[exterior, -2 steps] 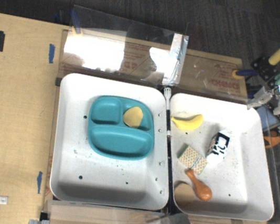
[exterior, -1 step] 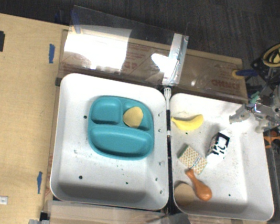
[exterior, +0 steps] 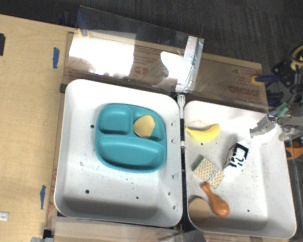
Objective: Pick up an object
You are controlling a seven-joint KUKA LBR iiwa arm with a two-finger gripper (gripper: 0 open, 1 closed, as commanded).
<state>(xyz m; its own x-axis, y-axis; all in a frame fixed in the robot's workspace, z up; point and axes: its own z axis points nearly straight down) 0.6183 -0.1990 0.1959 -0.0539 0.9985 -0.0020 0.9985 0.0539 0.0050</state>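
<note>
We see a teal tray (exterior: 130,145) in the left bin (exterior: 72,150), then a banana (exterior: 203,131) in the right bin (exterior: 278,190). The claw (exterior: 265,126) hovers at its far right rim; we cannot tell its spread. We judge approach underway; next, descend over something.

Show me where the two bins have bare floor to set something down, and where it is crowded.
Left bin: bare floor in front of the teal tray and along its left wall. Right bin: bare on the right side, past the black-and-white item. Its left half is crowded: banana, patterned sponge and orange-handled tool lie close together.
</note>
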